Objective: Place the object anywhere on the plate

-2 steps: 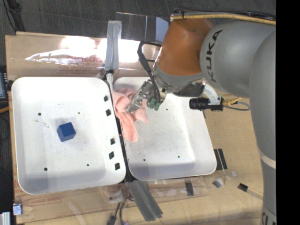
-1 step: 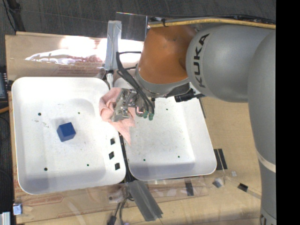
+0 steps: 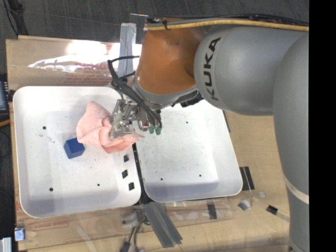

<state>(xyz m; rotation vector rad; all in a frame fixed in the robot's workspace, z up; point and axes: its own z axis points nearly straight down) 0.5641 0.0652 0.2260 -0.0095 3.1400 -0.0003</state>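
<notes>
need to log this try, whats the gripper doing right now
gripper: down on the pink cloth at the left bin's right edge; open or shut cannot be told.

brightness: even indoor light, fairly bright
glare: blown-out white patch on the plastic sheet (image 3: 79, 56) behind the left bin (image 3: 31, 140)
shadows: soft, under the arm (image 3: 210, 67) onto the right bin (image 3: 210, 167)
sharpness: slightly soft overall, arm closest to lens blurriest
floor: dark, little detail
</notes>
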